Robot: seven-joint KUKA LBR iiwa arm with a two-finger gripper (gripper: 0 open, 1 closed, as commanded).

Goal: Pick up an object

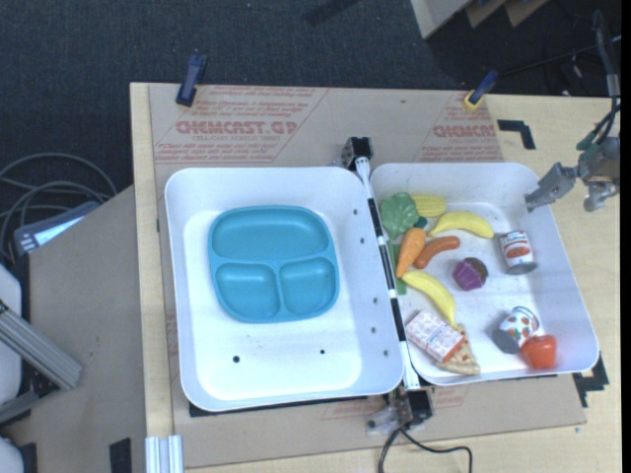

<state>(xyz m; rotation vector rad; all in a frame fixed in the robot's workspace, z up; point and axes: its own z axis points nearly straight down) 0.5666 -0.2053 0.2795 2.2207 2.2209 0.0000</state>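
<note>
— Two white bins sit side by side; the left bin [187, 264] holds a blue divided tray [273, 262].

— And the pickable items?

— All in the right bin [567, 294]: bananas [463, 225], a carrot [411, 250], a small can [516, 250], a pizza slice [441, 341], a tomato [539, 351].

— The gripper [577, 180]?

— Above the right bin's far right corner, apart from every item. Its fingers look spread with nothing between them, though they're small and blurry.

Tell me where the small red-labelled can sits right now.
The can stands in the right bin, toward its far right side, just right of the yellow banana and the purple piece.
</note>
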